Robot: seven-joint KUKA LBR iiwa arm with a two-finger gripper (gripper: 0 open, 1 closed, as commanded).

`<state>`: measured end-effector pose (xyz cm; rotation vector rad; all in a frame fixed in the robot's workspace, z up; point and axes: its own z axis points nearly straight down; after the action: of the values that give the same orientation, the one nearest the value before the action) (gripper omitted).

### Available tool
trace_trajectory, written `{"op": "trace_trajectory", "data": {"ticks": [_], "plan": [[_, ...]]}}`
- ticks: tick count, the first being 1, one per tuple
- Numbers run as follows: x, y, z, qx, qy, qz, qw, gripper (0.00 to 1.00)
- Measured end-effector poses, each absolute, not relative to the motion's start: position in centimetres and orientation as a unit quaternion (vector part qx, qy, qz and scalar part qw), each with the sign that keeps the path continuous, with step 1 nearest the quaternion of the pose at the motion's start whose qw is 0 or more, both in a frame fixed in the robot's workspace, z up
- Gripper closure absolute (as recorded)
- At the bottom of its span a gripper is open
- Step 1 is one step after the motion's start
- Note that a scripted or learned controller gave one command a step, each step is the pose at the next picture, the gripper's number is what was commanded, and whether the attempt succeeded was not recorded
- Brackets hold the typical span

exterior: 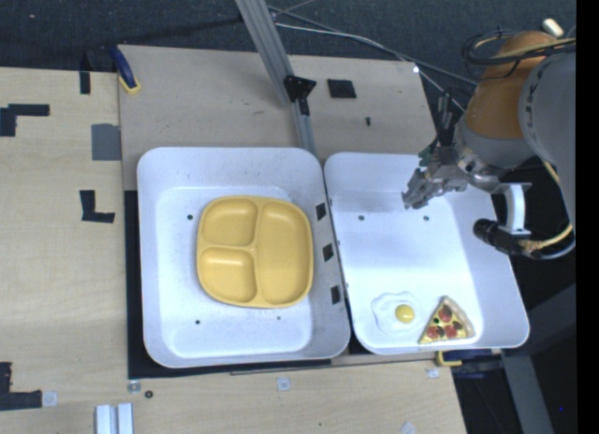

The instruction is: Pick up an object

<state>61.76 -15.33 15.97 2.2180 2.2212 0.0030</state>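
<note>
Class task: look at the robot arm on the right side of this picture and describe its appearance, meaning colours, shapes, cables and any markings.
The arm has a smooth, rounded grey casing with a broad orange band above the wrist. Thin black cables loop over the orange part, and a black cable with a yellowish stretch curls beside a white fitting lower down. The gripper is small, dark grey metal, angular rather than rounded. No lettering is legible.
</note>
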Motion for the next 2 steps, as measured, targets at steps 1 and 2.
{"op": "trace_trajectory", "data": {"ticks": [1, 2], "plan": [[62.0, -15.1, 22.3, 0.706, 0.708, 0.0011, 0.002, 1.0], [62.1, -15.0, 27.6, 0.706, 0.708, 0.0011, 0.002, 1.0]]}}
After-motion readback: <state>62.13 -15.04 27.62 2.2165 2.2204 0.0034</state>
